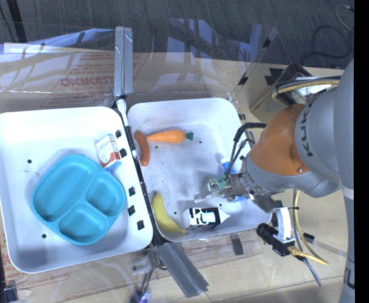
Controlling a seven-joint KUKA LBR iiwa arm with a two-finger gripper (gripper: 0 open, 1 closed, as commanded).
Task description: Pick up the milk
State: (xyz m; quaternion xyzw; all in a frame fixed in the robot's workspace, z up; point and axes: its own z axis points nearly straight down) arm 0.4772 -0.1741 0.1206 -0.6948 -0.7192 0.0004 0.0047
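Here the grey arm (311,150) bends in from the right, its jaws (221,185) low over the right bin (172,109) — whether spread or pressed together, I cannot tell. The milk (108,150) — a small white carton with red print — sits in the left bin (20,131), beside the blue tray (77,197).

Gripper (217,191) fingers too small/blurred to read; arm (323,137) cut off at right.

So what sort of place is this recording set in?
Likely a robotics lab pick-and-place bench: two white bins side by side, toy food like a carrot and banana, and a KUKA arm.
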